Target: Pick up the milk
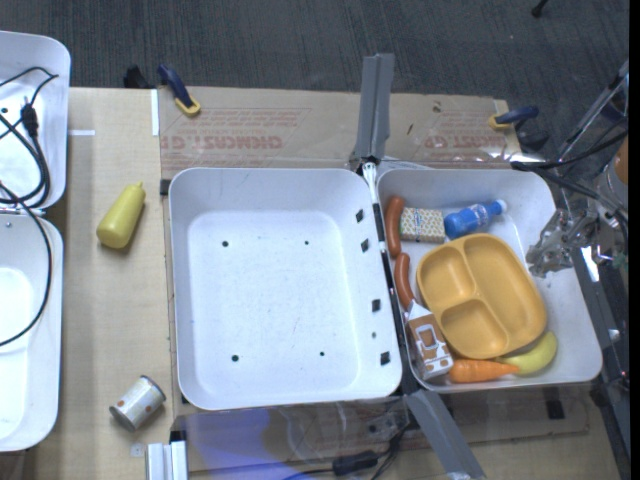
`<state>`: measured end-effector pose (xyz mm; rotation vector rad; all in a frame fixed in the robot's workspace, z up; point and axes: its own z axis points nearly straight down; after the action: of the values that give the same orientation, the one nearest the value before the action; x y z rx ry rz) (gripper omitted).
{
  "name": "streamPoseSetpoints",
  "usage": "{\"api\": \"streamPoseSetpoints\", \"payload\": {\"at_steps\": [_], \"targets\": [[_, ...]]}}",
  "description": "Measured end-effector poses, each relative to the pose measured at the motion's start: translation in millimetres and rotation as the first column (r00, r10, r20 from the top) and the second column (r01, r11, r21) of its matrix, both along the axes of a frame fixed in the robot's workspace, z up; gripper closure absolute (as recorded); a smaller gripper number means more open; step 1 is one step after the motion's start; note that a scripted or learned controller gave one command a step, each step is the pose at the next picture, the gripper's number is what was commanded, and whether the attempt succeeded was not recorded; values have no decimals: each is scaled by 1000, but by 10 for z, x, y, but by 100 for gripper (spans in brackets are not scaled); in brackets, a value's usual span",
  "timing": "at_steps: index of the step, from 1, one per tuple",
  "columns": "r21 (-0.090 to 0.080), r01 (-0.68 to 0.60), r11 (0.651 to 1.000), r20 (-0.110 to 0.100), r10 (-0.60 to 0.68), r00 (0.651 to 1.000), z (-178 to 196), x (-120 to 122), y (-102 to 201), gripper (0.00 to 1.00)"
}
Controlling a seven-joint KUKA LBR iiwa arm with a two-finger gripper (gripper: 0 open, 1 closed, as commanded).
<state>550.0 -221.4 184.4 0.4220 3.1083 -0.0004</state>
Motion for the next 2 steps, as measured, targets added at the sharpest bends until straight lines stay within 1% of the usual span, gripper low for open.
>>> {"api": "streamPoseSetpoints", "payload": {"at_steps": [1,2], "targets": [[3,444,896,0,-444,896,-902,95,6,100],[0,202,979,0,-202,979,-581,86,-4,100]]}}
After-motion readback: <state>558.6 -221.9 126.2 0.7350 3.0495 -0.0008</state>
